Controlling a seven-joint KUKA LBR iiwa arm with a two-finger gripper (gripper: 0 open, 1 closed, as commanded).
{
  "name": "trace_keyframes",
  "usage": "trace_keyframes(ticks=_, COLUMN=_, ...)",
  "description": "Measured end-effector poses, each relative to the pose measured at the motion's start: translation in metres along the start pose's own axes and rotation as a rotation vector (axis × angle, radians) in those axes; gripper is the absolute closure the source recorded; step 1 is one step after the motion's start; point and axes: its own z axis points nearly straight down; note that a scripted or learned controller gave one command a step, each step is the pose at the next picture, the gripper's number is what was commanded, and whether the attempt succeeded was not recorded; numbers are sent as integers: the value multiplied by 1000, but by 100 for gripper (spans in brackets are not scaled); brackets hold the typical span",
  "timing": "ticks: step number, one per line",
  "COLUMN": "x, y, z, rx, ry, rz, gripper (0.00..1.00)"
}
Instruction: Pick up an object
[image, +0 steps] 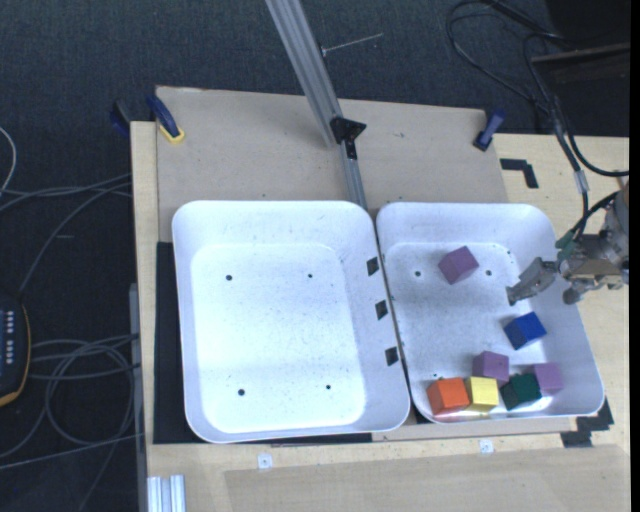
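Dark carpet all around with cables snaking over it, and a wooden table in the middle carrying two shallow white bins. From the overhead camera, the left bin has nothing to grab; all the candidates sit in the right bin.

End effector is poking in from the right edge, hanging over the right bin's upper right area. I can make out a dark finger pointing left, but honestly can't tell if the thing is open or closed, and I see nothing in it. So I'd call this the approach stage, grasp not done yet.

Closest target looks like the blue block, just below the end effector and standing on its own. The purple block to the left is also isolated. Next move needs a descent lined up over one of those.

The orange block, yellow block and green block are jammed together along the bottom wall, which looks awkward for fingers.
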Motion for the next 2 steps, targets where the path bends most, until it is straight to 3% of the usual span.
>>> trace_keyframes(ticks=1, x=0, y=0, z=0, rx=-1, ry=0, rz=0, gripper=0)
trace_keyframes(ticks=2, x=7, y=-4, z=46, rx=4, ry=1, rz=0, gripper=0)
